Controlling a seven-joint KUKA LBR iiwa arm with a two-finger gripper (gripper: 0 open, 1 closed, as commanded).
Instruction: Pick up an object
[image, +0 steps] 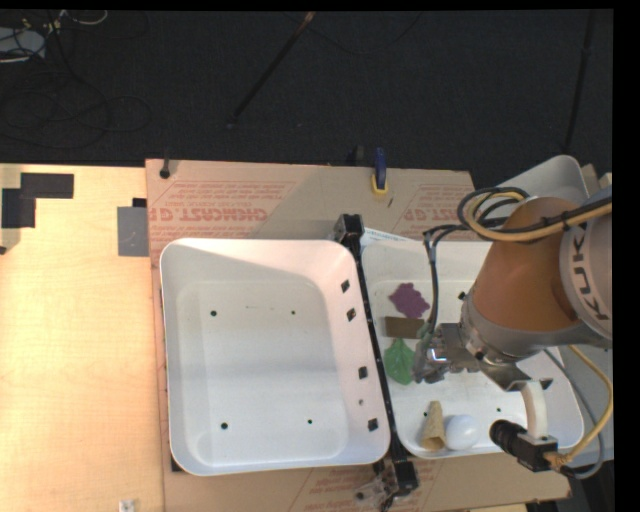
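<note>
While the gripper (432, 362) hangs low in the right bin (560, 425), just beside the green object (399, 361), we cannot tell its opening. We should centre over that object before descending.

We see a dark floor (300, 80) with loose cables (270, 70) at the far side, and a light wooden benchtop (70, 350) at left.

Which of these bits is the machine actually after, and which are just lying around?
For the job:
tool, down in the right bin
green piece
purple piece
brown piece
tan cone
white ball

Lying about:
left bin
blue clamp
cardboard sheet
</note>
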